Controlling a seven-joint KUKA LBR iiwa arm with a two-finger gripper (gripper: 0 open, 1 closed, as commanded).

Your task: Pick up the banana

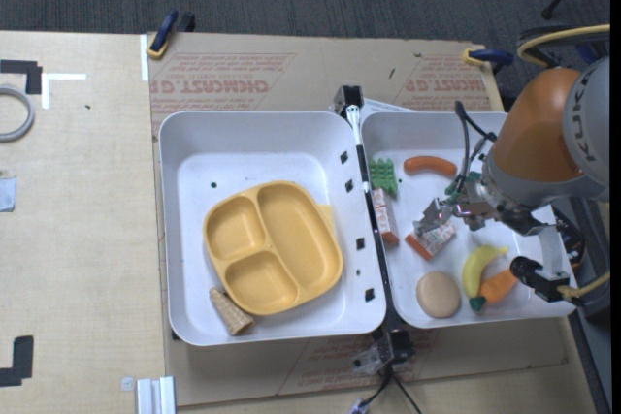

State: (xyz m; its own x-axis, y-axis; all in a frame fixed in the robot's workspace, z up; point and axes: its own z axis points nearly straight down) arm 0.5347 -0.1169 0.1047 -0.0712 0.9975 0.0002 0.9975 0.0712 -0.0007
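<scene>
Banana (480, 267) lying near the front wall of the right bin (543, 313), yellow, curved, green-tipped end toward the front, touching or just beside a toy carrot (501, 286) on its right. Round tan bun-like piece (439, 294) just left of it, close, maybe not touching. Further back, gripper (449, 213) hanging over mid-bin, above a crumpled silvery packet (434, 234) and near a small red-orange stub (417, 247); spread of the gripper not readable from this angle, cannot tell, and nothing clearly held. Banana not grasped, well clear of the gripper tip. Judged step: approach, pick not yet begun. Next move probably calls for shifting toward the front right of the bin, lining up across the banana's short width, then descending. Tight room: carrot and bun flanking, front wall close behind, so little margin for a wide approach; risk of nudging the carrot. More open floor toward mid-bin. Farther back, red sausage (430, 166) and green block (382, 175) by the divider, out of the way. Yellow divided plate (274, 249) in the left bin (184, 208), irrelevant.
</scene>
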